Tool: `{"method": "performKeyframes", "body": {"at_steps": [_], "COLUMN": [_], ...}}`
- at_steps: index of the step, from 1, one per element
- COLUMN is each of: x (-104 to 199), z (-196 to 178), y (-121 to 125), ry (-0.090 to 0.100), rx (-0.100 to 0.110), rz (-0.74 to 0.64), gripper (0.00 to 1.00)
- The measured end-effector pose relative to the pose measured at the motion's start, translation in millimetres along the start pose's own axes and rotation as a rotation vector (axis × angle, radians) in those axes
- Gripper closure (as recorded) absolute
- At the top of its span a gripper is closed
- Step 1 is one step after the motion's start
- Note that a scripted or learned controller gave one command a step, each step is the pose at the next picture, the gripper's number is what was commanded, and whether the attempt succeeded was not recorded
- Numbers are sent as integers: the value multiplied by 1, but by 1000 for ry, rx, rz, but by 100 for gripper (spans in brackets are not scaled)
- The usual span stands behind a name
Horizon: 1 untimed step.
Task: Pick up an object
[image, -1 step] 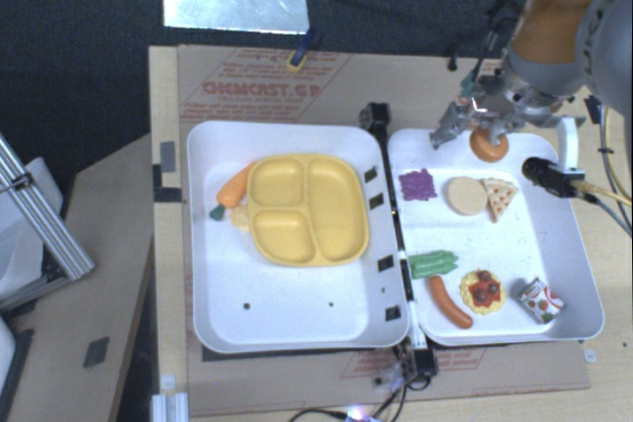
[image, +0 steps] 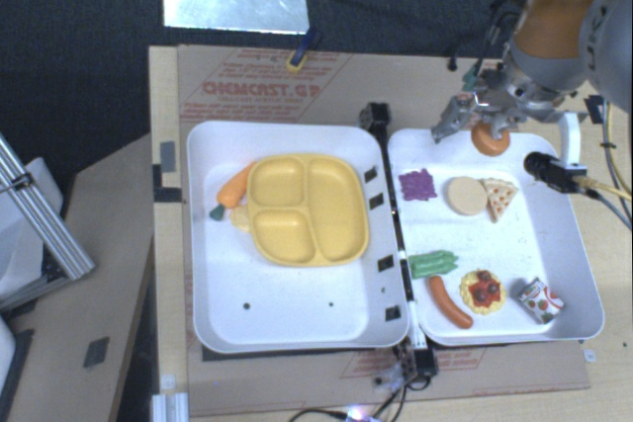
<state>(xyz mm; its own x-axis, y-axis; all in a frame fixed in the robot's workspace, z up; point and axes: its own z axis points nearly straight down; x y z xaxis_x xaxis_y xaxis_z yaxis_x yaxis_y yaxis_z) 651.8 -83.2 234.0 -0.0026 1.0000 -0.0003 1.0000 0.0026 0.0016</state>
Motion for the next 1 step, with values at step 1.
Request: {"method": "performKeyframes", "body": {"at_steps": [1], "x": [-4], "z": [44], "y": [-6], "ry": [0], "rx": [3], "rz": [2], "gripper": [0]}}
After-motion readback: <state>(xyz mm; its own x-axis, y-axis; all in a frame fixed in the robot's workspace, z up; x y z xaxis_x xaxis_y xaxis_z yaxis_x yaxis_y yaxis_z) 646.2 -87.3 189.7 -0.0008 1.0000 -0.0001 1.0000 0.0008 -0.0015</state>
